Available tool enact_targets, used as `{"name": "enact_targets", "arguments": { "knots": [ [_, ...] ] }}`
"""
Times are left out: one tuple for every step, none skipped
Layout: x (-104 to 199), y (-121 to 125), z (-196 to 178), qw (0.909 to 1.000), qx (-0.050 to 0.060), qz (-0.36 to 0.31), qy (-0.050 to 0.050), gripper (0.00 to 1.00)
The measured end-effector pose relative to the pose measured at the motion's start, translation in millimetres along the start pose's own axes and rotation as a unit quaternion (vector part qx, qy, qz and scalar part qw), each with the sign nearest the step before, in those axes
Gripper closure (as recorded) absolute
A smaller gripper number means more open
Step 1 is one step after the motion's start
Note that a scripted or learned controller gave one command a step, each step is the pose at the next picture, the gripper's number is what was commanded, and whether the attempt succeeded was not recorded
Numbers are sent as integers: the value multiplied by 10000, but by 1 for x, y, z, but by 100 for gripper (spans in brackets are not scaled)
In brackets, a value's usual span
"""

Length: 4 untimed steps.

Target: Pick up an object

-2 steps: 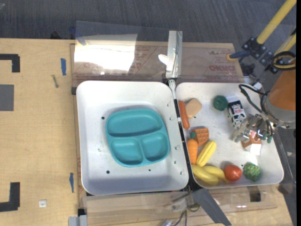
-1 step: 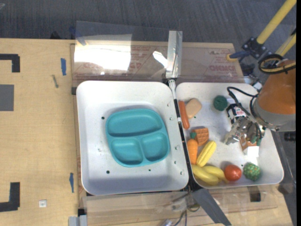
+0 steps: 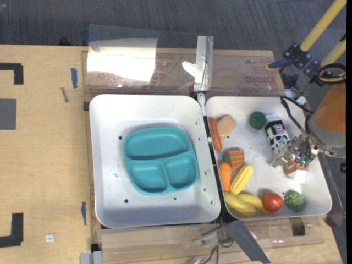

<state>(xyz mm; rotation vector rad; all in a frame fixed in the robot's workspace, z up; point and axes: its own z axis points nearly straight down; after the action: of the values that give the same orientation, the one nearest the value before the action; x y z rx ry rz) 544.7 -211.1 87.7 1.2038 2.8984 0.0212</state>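
Note:
The right white bin [image 3: 322, 194] holds several toy foods. A beige piece [image 3: 226, 125], a thin orange stick [image 3: 214, 134] and a green ball [image 3: 257, 120] lie toward its far side. An orange ridged piece [image 3: 236, 158], a carrot [image 3: 225, 176] and yellow corn [image 3: 242, 179] sit mid-left. Along the near edge are a banana [image 3: 243, 203], a tomato [image 3: 271, 201] and broccoli [image 3: 295, 200]. My gripper [image 3: 286, 157] hangs low over the bin's right half. A small black-and-white item [image 3: 276, 135] sits just beyond it; contact between them is unclear.
The left white bin [image 3: 104, 120] carries a teal three-compartment plate [image 3: 160, 159]. A metal divider [image 3: 203, 70] stands behind the seam between the bins. The arm's orange band [image 3: 333, 111] is at the right edge. Bare bin floor lies around the gripper.

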Motion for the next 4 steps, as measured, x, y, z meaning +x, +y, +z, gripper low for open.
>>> {"name": "enact_targets", "arguments": {
  "knots": [
    [34,-1,0,9991,51,-409,-45,100],
    [8,4,0,9934,40,1145,-8,100],
    [27,-12,0,9679,-6,2512,36,100],
    [-5,26,2,9105,19,4134,130,100]
  ]
}}
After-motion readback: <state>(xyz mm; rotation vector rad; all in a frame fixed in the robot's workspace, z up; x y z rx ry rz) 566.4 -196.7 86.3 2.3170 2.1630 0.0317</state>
